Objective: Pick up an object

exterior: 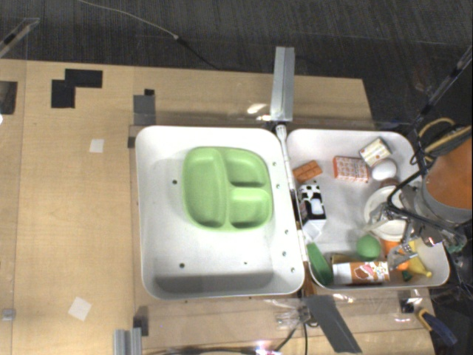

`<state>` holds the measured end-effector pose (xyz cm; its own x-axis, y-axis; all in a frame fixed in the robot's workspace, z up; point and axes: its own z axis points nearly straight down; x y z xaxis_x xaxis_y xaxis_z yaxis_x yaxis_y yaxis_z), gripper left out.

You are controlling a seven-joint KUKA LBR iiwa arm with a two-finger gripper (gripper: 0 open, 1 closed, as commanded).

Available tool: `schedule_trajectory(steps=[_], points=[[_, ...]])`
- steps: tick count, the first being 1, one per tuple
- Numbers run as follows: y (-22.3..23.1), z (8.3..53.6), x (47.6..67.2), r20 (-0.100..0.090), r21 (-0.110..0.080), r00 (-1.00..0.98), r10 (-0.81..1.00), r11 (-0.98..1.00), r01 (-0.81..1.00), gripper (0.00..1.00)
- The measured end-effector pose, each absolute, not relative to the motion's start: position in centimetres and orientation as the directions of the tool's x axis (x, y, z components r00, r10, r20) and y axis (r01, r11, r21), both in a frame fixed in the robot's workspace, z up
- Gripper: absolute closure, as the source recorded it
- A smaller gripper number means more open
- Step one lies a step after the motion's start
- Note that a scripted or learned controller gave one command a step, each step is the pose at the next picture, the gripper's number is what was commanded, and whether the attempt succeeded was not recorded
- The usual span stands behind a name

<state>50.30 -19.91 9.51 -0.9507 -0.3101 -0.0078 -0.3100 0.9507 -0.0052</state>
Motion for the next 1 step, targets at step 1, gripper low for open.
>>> schedule_trajectory(steps=[1], points=[[-20.52, 9.19, 50.1, -0.016, -0.014, -0.858, -0.514, 0.858, -0.514, 0.0]])
